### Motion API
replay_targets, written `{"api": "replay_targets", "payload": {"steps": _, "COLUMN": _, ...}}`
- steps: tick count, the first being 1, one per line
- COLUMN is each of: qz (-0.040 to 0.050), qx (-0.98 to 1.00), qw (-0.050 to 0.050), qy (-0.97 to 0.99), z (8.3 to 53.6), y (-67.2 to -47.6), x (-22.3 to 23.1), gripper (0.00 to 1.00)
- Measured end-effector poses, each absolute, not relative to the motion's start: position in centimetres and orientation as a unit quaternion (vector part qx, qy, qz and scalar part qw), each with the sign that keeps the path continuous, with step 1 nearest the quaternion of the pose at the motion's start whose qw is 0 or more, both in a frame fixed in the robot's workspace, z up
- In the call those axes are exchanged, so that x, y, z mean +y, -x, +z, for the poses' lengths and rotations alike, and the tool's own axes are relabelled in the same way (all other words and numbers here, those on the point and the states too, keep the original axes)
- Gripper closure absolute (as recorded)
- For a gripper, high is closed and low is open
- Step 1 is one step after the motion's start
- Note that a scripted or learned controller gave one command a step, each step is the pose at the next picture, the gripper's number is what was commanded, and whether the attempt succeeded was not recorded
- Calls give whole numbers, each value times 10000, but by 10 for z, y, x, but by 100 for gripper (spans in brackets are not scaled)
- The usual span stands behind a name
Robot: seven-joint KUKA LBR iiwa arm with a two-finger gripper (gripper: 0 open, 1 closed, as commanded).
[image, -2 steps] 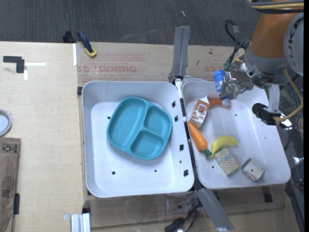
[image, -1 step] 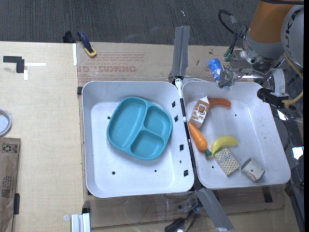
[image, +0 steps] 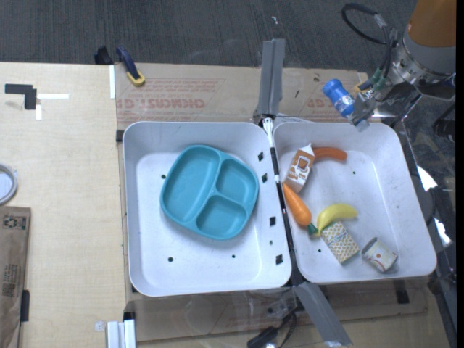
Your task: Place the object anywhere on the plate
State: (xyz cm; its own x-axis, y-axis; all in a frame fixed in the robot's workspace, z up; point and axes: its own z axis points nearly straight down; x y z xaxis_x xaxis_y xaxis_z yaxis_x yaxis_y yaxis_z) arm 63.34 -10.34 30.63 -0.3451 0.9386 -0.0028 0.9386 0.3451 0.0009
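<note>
I see hand (image: 360, 106) pinching blue can (image: 338, 97), lifted over right bin's (image: 406, 194) far edge. Plate (image: 210, 191) sits mid left bin (image: 138, 216), waiting.

Count on inspection: two white bins, left bin (image: 138, 216) and right bin (image: 395, 194). One blue three-compartment plate (image: 209, 191). One orange carrot (image: 296, 204). One yellow banana (image: 336, 213). One red-orange sausage (image: 330, 154). One small white-and-orange carton (image: 300, 167). One patterned box (image: 340, 242). One small white cup (image: 380, 255). One blue bottle (image: 338, 97).
</note>
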Motion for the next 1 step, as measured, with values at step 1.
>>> {"api": "replay_targets", "payload": {"steps": 1, "qz": -16, "qx": 7693, "qw": -11, "qy": -6388, "z": 194, "y": -637, "x": 11, "gripper": 100}}
